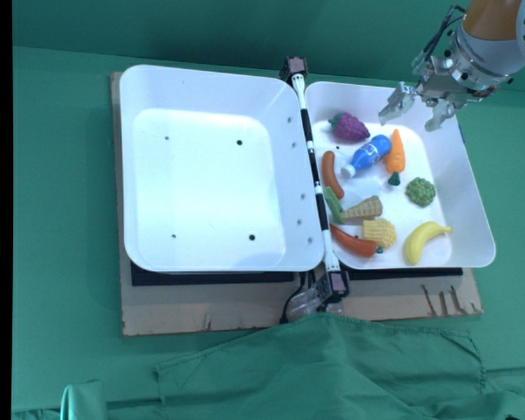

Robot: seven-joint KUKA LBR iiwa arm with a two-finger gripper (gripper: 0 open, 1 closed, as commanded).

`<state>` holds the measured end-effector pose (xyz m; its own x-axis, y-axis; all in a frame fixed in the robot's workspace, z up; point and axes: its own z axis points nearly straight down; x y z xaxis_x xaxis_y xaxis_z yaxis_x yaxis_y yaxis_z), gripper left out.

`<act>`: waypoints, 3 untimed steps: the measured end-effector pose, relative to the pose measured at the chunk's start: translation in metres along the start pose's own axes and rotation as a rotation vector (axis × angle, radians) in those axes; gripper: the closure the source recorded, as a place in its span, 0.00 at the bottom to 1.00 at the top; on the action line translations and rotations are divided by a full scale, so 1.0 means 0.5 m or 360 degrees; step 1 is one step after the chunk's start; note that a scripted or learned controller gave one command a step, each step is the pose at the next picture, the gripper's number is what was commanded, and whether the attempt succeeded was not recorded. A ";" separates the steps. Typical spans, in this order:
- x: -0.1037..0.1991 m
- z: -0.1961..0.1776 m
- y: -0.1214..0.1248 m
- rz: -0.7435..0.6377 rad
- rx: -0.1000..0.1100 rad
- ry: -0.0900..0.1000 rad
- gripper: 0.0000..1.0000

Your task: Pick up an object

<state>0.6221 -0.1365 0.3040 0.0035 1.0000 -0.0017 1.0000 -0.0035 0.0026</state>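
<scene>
Toys crowd the right bin (472, 208) beneath the spread, unladen end effector (417, 110).

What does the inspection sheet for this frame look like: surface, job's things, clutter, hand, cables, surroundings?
Surface: two white bins side by side, left bin and right bin, on cardboard over green cloth.
Job's things: in the right bin, grapes, blue bottle, carrot, sausage, cone, corn, chilli, banana, green broccoli-like piece.
Clutter: nothing seen.
Hand: hand open, above the right bin's far edge, holding nothing.
Cables: nothing seen.
Surroundings: rumpled green cloth in front.
</scene>
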 end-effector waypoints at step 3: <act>0.019 0.202 0.016 -0.0002 0.0001 -0.0001 0.00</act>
<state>0.6302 -0.1274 0.2028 0.0021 1.0000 -0.0022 1.0000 -0.0021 0.0018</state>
